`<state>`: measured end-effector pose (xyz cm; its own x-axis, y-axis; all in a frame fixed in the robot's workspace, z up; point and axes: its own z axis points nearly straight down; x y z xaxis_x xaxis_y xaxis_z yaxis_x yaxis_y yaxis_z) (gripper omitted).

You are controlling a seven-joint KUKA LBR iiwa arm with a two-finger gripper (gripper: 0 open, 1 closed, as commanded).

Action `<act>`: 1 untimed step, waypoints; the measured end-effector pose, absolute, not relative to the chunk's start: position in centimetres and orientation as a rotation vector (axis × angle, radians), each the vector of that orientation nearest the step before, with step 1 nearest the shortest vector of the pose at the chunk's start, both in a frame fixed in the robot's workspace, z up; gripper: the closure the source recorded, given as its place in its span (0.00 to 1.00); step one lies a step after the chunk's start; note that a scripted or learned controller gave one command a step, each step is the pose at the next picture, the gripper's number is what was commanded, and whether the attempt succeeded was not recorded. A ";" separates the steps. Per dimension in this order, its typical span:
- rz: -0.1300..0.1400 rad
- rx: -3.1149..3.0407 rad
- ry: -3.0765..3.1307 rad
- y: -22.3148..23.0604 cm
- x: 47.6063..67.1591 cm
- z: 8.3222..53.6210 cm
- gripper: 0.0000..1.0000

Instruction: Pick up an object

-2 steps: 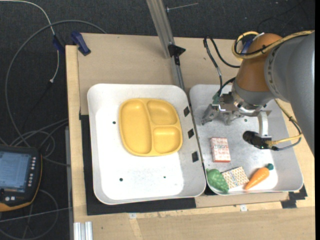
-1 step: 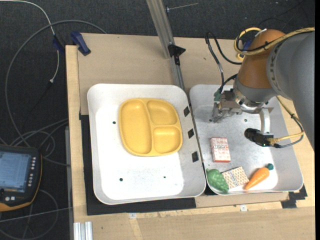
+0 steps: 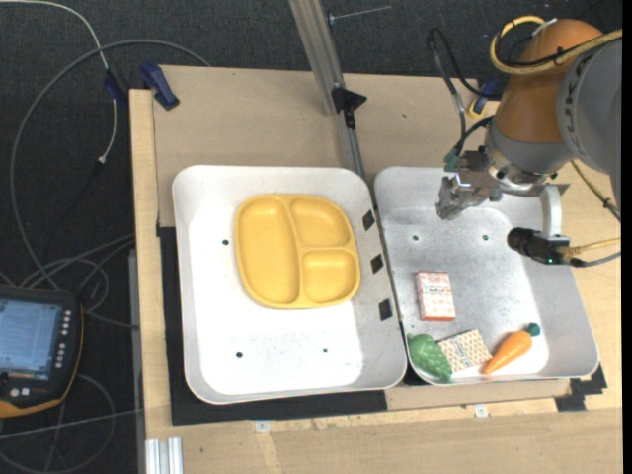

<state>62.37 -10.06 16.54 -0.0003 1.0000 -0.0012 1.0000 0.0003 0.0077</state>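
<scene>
Over the right bin's [image 3: 553, 294] far end hangs the gripper [image 3: 456, 197], can't tell its grip. Carrot [image 3: 510, 351] sits at the near edge.

yellow tray [image 3: 296, 250], carrot [image 3: 510, 351], small box [image 3: 435, 295]

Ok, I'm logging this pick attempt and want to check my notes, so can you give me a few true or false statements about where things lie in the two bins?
1. The yellow plastic divided tray lies in the left white bin. True.
2. The orange toy carrot lies in the yellow tray. False: it lies near the front edge of the right white bin.
3. The gripper hovers over the far part of the right bin. True.
4. The small pink and white box is between the gripper's fingers. False: it lies on the bin floor, apart from the gripper.
5. The green toy vegetable sits beside a small patterned packet. True.
</scene>
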 end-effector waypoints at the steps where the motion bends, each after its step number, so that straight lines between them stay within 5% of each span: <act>1: 0.007 2.215 2.219 -9.8 63.2 21.2 1.00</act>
<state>63.21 -9.81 21.24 -0.0018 1.0000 -0.0007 1.0000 0.0018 0.0073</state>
